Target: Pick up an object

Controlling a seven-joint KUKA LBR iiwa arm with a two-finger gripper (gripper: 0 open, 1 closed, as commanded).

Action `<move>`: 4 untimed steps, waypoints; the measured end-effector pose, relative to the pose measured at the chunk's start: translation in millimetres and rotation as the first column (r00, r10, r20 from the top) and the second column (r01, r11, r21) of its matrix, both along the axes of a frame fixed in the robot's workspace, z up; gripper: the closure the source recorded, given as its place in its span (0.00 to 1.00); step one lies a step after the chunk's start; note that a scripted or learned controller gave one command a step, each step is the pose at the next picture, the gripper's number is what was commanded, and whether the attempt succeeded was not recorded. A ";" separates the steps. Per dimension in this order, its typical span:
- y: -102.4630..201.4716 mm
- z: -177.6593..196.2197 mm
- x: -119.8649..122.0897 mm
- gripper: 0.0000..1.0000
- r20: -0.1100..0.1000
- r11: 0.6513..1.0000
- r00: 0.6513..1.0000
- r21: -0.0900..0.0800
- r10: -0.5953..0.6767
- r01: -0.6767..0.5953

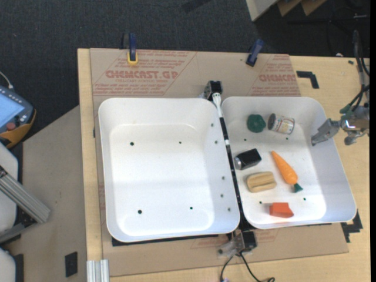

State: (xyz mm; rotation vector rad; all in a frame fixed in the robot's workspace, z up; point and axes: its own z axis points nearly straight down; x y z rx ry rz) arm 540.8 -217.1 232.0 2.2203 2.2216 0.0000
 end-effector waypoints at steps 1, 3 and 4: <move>46.2 -82.6 -33.0 0.00 -0.011 1.000 1.000 0.006 0.001 -0.001; 80.2 -1.7 14.8 0.00 0.020 1.000 1.000 -0.004 0.005 -0.005; -3.7 -118.2 -60.0 0.00 -0.014 1.000 1.000 0.001 -0.012 0.012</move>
